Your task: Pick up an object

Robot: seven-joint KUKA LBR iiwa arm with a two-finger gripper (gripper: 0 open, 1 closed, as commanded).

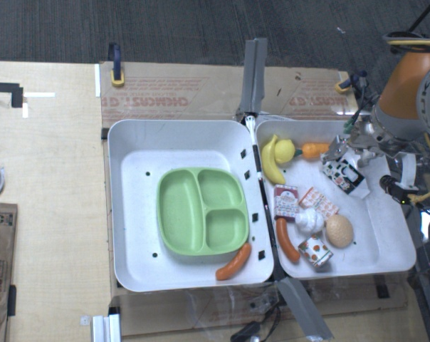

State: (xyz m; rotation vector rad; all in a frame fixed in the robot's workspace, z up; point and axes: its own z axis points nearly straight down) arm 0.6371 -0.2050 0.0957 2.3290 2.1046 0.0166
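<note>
My gripper (341, 152) hangs over the back right of the right bin (386, 255), at the end of the grey arm with the orange band (407, 84). Directly under it, touching or nearly so, is a small black-and-white carton (343, 176); whether it is gripped I cannot tell. Left of the gripper lie an orange carrot (315, 149), a lemon (284, 149) and a banana (270, 164).
Further forward in the right bin are a red-and-white packet (286, 201), a striped packet (320, 201), a white lump (309, 221), a tan egg-shaped thing (338, 231), a sausage (287, 239) and a small can (315, 252). The left bin (129, 212) holds a green divided plate (203, 211) and a sausage (233, 262).
</note>
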